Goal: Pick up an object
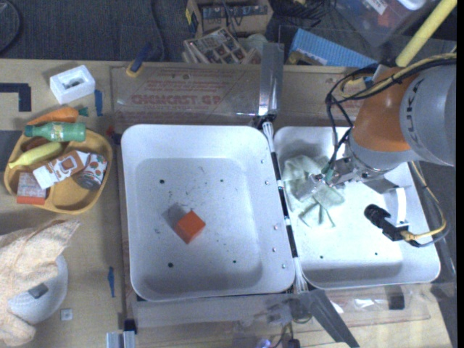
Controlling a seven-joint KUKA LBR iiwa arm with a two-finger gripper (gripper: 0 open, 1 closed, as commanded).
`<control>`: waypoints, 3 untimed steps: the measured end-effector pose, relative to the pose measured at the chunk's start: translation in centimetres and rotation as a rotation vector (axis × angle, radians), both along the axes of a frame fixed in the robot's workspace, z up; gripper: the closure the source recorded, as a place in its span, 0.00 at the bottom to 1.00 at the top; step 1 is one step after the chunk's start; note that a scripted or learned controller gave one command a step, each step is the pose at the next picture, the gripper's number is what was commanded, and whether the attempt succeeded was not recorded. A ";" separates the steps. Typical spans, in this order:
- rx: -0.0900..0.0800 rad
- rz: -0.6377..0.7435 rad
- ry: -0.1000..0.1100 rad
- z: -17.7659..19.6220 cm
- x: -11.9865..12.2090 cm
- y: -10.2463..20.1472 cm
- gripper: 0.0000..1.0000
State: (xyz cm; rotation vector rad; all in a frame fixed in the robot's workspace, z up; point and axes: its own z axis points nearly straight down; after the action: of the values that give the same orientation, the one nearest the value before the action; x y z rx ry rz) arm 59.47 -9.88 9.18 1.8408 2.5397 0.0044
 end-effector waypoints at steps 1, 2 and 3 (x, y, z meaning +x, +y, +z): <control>-0.001 -0.063 0.007 -0.3 7.2 -0.7 0.00; -0.003 0.097 0.001 3.4 7.3 -2.4 0.00; -0.002 0.087 -0.006 -0.2 3.0 -0.9 0.00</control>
State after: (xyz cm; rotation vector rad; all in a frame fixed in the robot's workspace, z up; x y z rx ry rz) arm 62.51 -10.82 9.00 1.7258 2.6121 0.0069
